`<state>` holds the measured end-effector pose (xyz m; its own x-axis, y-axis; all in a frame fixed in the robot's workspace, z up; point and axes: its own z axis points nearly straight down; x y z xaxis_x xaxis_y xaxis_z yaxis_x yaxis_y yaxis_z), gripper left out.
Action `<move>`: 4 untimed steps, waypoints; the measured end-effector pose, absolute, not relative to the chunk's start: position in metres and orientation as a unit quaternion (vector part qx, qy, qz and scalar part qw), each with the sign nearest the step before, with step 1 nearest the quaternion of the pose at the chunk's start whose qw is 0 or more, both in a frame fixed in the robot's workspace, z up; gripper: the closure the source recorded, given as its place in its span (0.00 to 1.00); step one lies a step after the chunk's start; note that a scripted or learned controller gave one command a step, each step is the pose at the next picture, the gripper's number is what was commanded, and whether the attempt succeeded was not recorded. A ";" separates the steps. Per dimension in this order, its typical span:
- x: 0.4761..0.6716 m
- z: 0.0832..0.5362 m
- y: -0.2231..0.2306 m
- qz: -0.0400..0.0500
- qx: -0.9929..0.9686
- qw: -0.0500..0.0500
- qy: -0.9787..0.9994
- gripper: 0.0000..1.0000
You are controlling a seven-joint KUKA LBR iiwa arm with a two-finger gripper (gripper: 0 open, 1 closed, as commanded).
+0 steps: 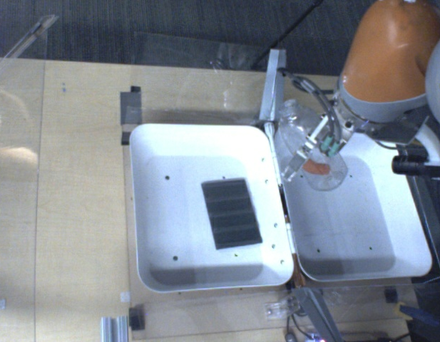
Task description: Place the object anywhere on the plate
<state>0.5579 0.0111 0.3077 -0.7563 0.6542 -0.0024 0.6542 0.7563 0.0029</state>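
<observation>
A dark grey ribbed rectangular plate [232, 213] lies flat in the middle of the left white bin [152, 191]. A small orange-red object [318, 168] sits at the upper left of the right white bin [391, 226], close to the wall between the two bins. My gripper [314, 159] hangs directly over this object, reaching in from the upper right under the orange band of the arm [387, 41]. The gripper's parts blur with a glassy sheen around the object, so whether they touch it is unclear.
The raised rims of both bins meet at a ridge [284, 205] between the object and the plate. A grey metal post [272, 84] stands just behind that ridge. Cables [312, 91] trail along the wrist. Wooden bench surface [63, 191] extends left.
</observation>
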 end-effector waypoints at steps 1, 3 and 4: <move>0.537 0.278 0.065 0.002 0.304 0.003 0.953 1.00; 0.517 0.270 0.070 0.002 0.198 0.003 0.980 1.00; 0.572 0.321 0.193 0.002 0.198 0.003 0.980 1.00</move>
<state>0.5724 0.1927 0.3210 -0.9213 0.3889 -0.0056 0.3889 0.9213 0.0062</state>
